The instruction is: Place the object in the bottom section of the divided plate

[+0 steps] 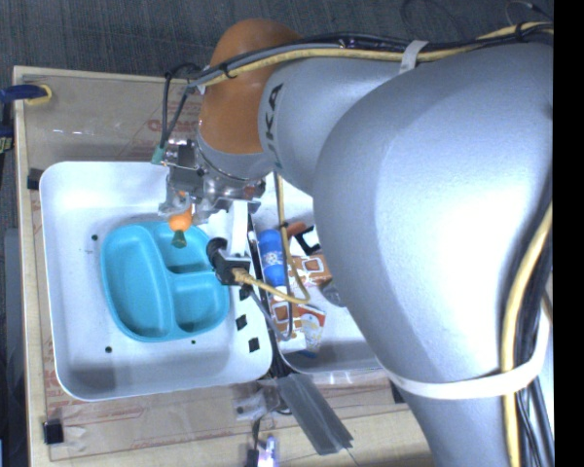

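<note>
A blue divided plate [146, 285] lies in the left bin [73, 358], with one long section on its left and two smaller ones on its right. My gripper [180, 210] hangs over the plate's upper right corner. A small orange object [179, 222] with a green end [179, 242] sits at its fingertips and appears pinched between them. The object hovers just above the rim of the upper small section. The wrist hides the upper part of the fingers.
The right bin holds a blue and white tube [270, 261] and orange and white packets [310, 272], mostly covered by the arm. The bulky grey arm [419, 212] spans the right half of the view. A divider wall [241, 251] separates the bins.
</note>
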Tool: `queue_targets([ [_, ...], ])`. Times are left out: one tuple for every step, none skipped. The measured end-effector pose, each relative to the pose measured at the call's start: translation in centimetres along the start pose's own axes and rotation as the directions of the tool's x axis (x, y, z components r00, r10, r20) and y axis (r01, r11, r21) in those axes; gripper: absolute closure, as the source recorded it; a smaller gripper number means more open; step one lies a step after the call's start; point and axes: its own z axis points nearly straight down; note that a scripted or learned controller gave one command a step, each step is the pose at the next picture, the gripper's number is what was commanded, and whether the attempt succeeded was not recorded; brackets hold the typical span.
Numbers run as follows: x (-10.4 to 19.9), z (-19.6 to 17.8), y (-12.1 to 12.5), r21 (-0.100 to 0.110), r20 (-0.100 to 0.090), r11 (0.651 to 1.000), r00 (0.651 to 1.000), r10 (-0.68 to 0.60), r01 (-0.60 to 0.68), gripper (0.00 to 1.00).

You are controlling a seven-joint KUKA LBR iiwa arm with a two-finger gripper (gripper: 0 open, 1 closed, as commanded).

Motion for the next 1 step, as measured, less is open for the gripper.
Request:
queue_targets([
  [2.62,-2.09,-4.01,0.000,0.000,0.985,0.985,-0.175,0.175,1.00],
])
